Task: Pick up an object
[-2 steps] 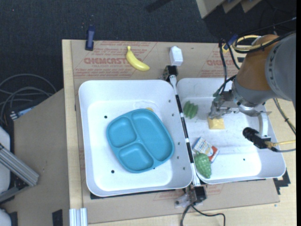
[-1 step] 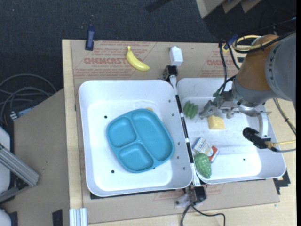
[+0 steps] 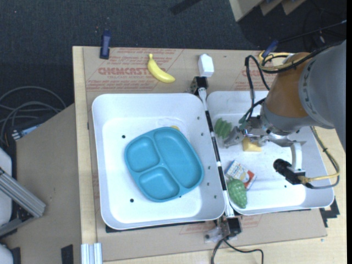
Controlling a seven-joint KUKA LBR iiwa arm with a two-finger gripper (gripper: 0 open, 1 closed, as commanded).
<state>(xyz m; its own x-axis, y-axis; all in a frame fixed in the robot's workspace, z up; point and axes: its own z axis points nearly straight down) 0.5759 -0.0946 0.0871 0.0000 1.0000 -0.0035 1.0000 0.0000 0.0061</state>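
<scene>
A yellow block (image 3: 252, 145) lies just beside the gripper (image 3: 246, 135).

Two white bins (image 3: 104, 120) sit at the frame's middle; the left holds a blue divided plate (image 3: 162, 163), the right green items (image 3: 237, 193) and a yellow piece (image 3: 252, 145); a yellow banana (image 3: 159, 70) lies at upper centre.

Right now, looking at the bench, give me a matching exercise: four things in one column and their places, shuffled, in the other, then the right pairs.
Things:
1. blue plate
2. banana
3. yellow block
4. small carton

Places:
A. on the cardboard behind the bins
B. in the left bin
C. in the right bin, just under the end effector
D. in the right bin, toward its front, near the divider

Pairs: 1-B, 2-A, 3-C, 4-D
</scene>
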